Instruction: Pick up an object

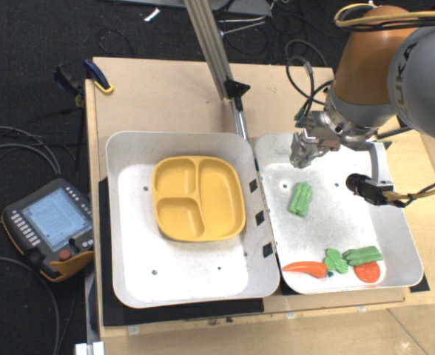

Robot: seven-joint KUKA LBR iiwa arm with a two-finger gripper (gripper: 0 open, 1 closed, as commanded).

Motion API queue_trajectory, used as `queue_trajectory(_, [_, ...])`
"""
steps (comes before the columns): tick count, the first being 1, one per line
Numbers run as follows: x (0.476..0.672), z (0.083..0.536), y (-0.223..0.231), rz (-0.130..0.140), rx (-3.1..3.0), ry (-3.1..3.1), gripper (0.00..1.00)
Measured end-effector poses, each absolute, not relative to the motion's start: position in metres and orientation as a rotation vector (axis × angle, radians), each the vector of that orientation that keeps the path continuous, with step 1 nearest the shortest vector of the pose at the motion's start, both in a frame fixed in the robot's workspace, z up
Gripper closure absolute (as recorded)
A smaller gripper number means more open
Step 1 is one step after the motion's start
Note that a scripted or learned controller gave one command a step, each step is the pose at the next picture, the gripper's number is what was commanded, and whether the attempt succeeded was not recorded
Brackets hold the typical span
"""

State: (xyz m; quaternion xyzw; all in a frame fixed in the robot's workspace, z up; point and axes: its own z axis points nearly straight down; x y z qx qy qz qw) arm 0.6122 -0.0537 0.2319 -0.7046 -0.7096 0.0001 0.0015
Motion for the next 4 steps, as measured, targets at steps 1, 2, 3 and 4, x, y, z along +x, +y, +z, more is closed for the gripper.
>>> queue_trajectory(1, [0.61,0.231,-0.007,-0.001,-2.212,-2.228,1.0])
queue_trajectory(2, [0.593,0.236,0.037,0.0,-2.211,-2.228,1.0])
queue_trajectory(3, [0.584,0.245,0.088,-0.003,-2.211,-2.231,1.0])
queue_trajectory(4, [0.584,0.245,0.084,0.0,-2.22,-2.223,0.0])
